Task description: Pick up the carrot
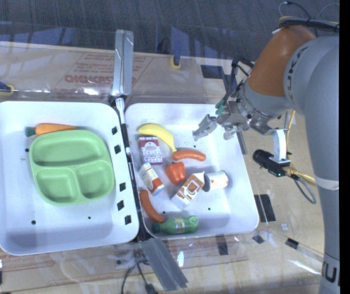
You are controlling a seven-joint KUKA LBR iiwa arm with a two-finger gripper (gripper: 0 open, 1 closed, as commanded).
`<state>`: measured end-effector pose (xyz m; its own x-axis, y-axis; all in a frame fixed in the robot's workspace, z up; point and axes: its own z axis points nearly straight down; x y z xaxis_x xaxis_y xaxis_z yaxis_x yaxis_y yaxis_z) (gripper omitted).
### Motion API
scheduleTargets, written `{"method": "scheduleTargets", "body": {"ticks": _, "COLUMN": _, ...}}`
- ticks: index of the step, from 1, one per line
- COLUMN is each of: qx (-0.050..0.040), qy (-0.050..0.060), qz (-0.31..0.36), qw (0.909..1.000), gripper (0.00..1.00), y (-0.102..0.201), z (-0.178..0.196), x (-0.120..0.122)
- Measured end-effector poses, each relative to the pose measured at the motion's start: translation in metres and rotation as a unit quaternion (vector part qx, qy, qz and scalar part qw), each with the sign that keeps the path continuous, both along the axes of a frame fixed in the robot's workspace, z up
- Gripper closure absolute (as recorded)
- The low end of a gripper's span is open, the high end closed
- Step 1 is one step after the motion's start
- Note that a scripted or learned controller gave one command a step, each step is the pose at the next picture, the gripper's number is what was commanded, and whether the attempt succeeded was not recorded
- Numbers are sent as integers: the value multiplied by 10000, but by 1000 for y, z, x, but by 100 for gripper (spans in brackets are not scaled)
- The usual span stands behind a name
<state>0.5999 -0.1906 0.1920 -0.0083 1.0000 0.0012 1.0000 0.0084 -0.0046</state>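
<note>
Carrot [54, 128]: lies in the left bin [3, 182], along its far wall, touching the far edge of the green divided plate [72, 166].
Pincer [215, 126]: hovers over the far right part of the right bin [239, 216], well apart from the carrot; fingers spread, nothing between them.
Right bin contents: banana [157, 135], sausage [189, 155], red pepper [176, 172], small cartons and bottles, none gripped.
Done: nothing visible; the carrot rests untouched.
Left: by the look of it, the whole job: cross to the left bin, descend, close on the carrot, lift.
</note>
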Motion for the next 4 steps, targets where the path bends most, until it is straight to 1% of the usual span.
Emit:
{"method": "scheduleTargets", "body": {"ticks": 1, "qx": -5, "qy": -25, "qz": 1081, "qw": 9941, "gripper": 0, "y": 57, "z": -17, "x": 51}}
{"method": "scheduleTargets", "body": {"ticks": 2, "qx": -5, "qy": -28, "qz": 2556, "qw": 9668, "gripper": 0, "y": 132, "z": 0, "x": 57}}
{"method": "scheduleTargets", "body": {"ticks": 3, "qx": 10, "qy": -4, "qz": 4091, "qw": 9125, "gripper": 0, "y": 177, "z": -1, "x": 50}}
{"method": "scheduleTargets", "body": {"ticks": 4, "qx": 23, "qy": -6, "qz": 6702, "qw": 7422, "gripper": 0, "y": 189, "z": -1, "x": 35}}
